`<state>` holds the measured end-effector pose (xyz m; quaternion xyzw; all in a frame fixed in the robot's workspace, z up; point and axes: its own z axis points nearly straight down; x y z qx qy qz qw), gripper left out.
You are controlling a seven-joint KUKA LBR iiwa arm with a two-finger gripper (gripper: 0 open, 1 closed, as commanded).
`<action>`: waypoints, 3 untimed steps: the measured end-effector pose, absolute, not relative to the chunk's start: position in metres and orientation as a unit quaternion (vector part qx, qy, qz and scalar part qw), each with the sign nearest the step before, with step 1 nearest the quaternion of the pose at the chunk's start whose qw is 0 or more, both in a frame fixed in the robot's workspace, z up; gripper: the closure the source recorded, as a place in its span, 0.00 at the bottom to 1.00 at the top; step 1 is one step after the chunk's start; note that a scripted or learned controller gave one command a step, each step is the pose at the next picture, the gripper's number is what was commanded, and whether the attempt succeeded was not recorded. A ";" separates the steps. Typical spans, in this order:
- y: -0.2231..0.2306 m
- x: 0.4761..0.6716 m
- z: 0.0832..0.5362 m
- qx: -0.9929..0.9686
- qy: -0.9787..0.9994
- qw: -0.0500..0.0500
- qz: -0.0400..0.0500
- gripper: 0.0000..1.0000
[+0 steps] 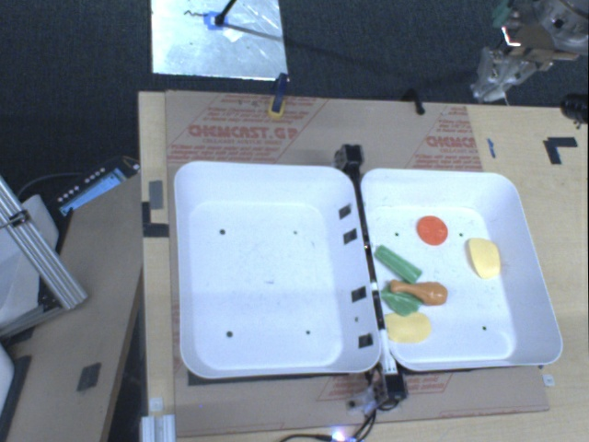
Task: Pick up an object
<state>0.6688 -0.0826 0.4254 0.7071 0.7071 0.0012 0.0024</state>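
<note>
a pale wooden worktop [101,247] stands on dark blue carpet floor [74,63]; a shiny silver metal sheet [219,35] lies beyond it.

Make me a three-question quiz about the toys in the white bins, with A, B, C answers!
1. Which bin holds the toys?
A. the right bin
B. the left bin
C. both bins

2. What colour is the round flat toy?
A. blue
B. orange-red
C. purple

3. Where is the end effector?
A. pressed on the green toy
B. down inside the left bin
C. up past the far right corner of the bench, away from the toys

Answers:
1 A: all five toys lie in the right bin.
2 B: the round toy is orange-red.
3 C: the end effector sits beyond the bench's far right corner, well apart from the green toy.
</note>
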 end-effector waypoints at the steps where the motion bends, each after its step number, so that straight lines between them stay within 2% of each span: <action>1: -0.100 0.669 0.446 0.707 0.707 0.002 0.001 1.00; 3: -0.143 0.669 0.492 0.707 0.707 0.003 0.001 1.00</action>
